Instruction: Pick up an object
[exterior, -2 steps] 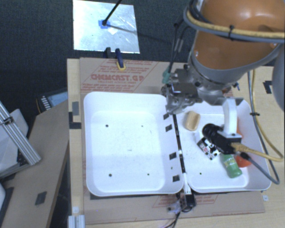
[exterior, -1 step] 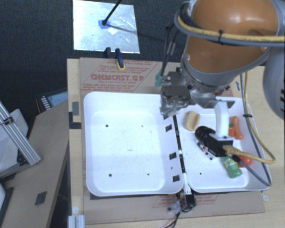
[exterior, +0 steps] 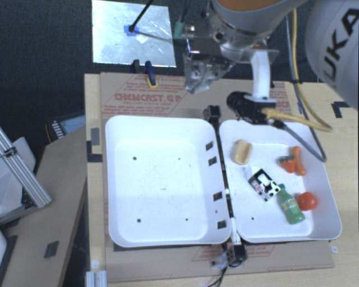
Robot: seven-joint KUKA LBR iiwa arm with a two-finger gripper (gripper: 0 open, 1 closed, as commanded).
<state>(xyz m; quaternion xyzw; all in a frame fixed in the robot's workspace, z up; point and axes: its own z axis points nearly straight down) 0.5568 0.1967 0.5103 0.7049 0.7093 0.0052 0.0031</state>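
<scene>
Above the bins' far edge, the gripper (exterior: 197,75) is hovering; whether it is parted is unclear. Right bin (exterior: 322,221) is holding a green bottle (exterior: 290,206) and tan block (exterior: 242,152).

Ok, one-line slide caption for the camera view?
Gripper raised behind the bins; green bottle, tomato and carrot in right bin.

The arm (exterior: 252,14) is cut off by the top edge, so just its lower wrist shows. The gripper (exterior: 197,78) is blurred, its fingers too indistinct to read. The small black-and-white object (exterior: 263,184) in the right bin (exterior: 322,168) is perhaps a toy cow; its form stays unclear.
</scene>
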